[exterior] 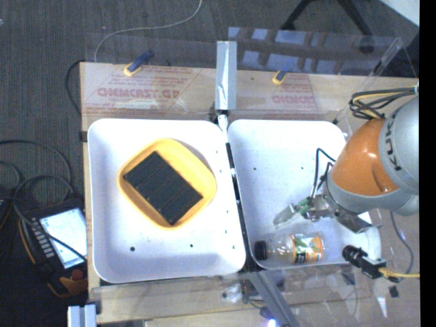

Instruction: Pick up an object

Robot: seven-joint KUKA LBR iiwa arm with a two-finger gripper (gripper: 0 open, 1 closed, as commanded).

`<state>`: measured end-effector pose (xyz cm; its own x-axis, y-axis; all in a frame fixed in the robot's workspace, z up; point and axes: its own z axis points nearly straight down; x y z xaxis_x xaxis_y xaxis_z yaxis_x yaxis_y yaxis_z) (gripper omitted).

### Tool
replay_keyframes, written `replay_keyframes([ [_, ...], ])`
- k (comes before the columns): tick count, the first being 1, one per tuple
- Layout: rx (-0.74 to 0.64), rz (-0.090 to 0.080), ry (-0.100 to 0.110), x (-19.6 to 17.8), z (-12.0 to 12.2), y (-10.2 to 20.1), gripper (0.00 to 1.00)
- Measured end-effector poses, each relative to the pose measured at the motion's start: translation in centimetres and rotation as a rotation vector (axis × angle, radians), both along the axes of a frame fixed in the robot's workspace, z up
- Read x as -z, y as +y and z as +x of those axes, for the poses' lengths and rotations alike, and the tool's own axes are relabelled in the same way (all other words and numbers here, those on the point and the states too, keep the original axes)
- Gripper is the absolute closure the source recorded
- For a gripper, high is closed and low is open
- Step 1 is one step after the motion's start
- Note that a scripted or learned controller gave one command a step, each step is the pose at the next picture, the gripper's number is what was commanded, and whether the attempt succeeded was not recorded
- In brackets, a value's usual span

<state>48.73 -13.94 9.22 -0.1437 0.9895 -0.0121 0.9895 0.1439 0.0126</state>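
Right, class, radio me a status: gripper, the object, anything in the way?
Gripper low in right bin, fingers unclear. Bottle lying just below it, not held. Yellow dish in left bin, clear of the arm.

The arm (pixel 381 162) is cut off by the right edge, so only its orange band and part of the grey body show; the arm hides the right bin (pixel 272 162) at its far right wall and corner; the gripper (pixel 303 210) is small and blurred, its fingers impossible to make out; the clear bottle (pixel 289 248) has a label too small to read; the printed red lettering (pixel 136 92) on the bench board is too faint to read with certainty.
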Motion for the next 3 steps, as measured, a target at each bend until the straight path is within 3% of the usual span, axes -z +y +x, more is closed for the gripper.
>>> replay_keyframes([
  [1, 0.336, 0.014, -0.005, 0.0, 0.3, -3.0, 0.0],
  [2, 0.088, 0.0, -0.007, 0.0, 0.2, -2.4, 0.0],
  [3, -0.001, 0.008, 0.015, -1.4, -0.4, -1.1, 0.0],
])
